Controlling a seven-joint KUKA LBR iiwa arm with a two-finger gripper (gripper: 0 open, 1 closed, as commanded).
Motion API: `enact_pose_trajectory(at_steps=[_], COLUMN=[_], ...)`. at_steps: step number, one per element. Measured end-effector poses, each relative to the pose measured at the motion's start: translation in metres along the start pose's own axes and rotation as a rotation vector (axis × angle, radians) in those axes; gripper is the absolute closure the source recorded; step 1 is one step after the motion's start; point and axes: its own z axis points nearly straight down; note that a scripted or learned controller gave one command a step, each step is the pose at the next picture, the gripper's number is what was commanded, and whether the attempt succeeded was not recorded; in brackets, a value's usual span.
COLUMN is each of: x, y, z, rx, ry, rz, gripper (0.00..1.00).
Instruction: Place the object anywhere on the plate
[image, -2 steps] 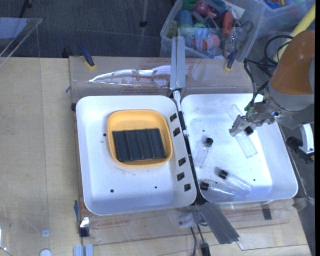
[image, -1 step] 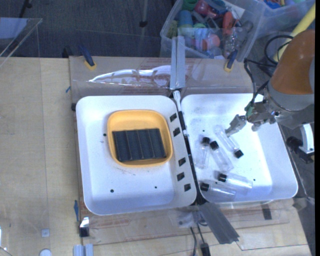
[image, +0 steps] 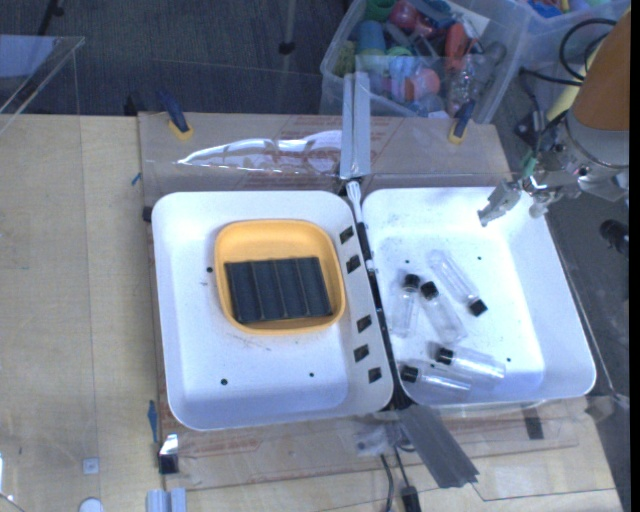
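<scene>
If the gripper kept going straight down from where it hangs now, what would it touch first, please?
Most likely the bare white floor of the right bin near its far corner. The gripper hangs short of the clear vials, though depth is hard to judge.

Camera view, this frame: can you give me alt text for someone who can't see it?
Seen from above, a yellow plate holding a dark ribbed insert sits in the left white bin, while several clear vials with black caps lie scattered in the right white bin. The gripper hovers over the right bin's far right corner, away from the vials.

Fixed overhead camera, slanted down on both bins (image: 180, 300), seemingly mid-distance
</scene>
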Motion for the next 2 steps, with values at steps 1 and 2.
enact_pose_trajectory(at_steps=[1, 2], x=[-0.054, -0.053], y=[0.002, 0.004], z=[0.030, -0.102], rx=[-0.004, -0.004], ry=[-0.002, -0.003], rz=[-0.388, -0.517], gripper=[0.00, 0.00])
